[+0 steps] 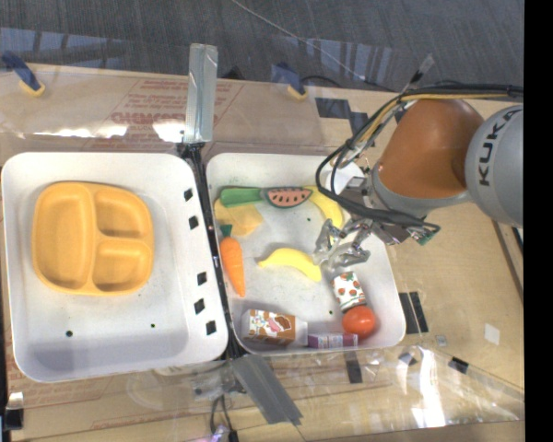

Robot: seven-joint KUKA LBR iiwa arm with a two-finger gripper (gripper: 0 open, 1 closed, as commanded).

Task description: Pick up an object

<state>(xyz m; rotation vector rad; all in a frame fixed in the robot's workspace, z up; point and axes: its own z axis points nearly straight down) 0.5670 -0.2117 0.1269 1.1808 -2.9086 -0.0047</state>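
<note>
My gripper [339,247] hangs over the right part of the right bin [258,168], its metal fingers pointing down just right of a yellow banana [291,261]. A second banana [327,210] lies partly under the wrist. Right below the fingers stands a white carton with strawberries [348,290], and a red tomato [358,320] sits beneath that. Nothing shows between the fingers. An orange carrot [232,261], a watermelon slice [287,196], a green piece [240,194], a yellow wedge [243,220], a brown carton [270,327] and a purple-labelled tube [330,341] also lie in this bin.
The left bin [37,339] holds an orange divided plate [92,236]. A black divider [207,256] separates the bins. The grey arm with its orange band [424,150] and cables covers the right bin's upper right corner.
</note>
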